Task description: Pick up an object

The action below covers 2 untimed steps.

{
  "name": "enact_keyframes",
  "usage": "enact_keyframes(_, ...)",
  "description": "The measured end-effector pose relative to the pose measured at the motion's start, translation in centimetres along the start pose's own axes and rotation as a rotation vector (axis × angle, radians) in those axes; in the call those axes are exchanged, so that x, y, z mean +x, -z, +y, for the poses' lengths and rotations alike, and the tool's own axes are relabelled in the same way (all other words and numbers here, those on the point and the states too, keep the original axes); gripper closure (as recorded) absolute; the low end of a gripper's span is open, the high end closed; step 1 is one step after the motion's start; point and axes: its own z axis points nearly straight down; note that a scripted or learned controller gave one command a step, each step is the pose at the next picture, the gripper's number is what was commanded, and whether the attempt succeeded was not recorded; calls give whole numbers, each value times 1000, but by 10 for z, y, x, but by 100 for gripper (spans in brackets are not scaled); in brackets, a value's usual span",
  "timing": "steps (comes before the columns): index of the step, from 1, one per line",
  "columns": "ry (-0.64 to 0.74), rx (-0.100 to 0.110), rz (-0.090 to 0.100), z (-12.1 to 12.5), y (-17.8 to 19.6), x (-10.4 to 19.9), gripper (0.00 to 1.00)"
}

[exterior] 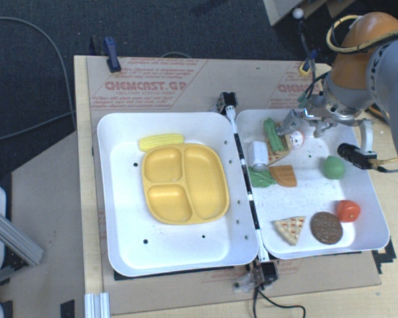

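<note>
The gripper hangs near the far edge of the right bin, with bare floor toward the green ball. Whether it is holding anything cannot be told; a small white toy lies just under it.

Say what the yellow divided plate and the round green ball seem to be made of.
Yellow three-compartment plate: likely moulded plastic, smooth with a soft sheen, uniform colour and rounded ridges. Small round green ball: probably plastic or rubber toy food, matte, evenly coloured; the look leaves it open.
</note>
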Motion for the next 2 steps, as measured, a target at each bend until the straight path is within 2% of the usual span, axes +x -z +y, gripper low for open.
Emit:
enact_keyframes(1, 2, -4, 4, 2, -6, 26, 0)
enact_keyframes(2, 8, -2, 9, 4, 9, 29, 100)
